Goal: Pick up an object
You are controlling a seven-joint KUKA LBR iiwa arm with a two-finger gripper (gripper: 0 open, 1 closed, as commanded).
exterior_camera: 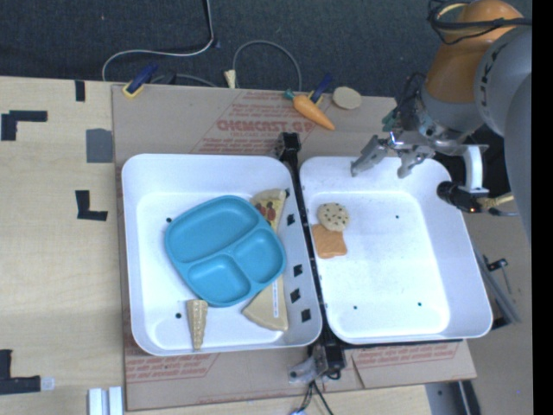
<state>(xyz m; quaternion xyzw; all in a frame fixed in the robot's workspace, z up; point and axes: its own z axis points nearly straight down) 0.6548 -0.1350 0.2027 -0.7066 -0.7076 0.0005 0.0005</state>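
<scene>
Camera view: the gripper [386, 162] hangs over the far rim of the right bin [449, 314], at about twelve o'clock of that bin, fingers [364, 162] spread and released, grasping nothing. The likely targets, a cookie [333, 215] touching a toast-coloured piece [329, 242], lie at nine o'clock in the same bin, near its left wall, apart from the gripper. The left bin [143, 258] holds a blue divided plate [225, 249] with wedge-shaped pieces around it. A toy carrot [312, 111] lies on the bench beyond the bins. Red print on the cardboard underlay [251, 121] is present but not legible.
</scene>
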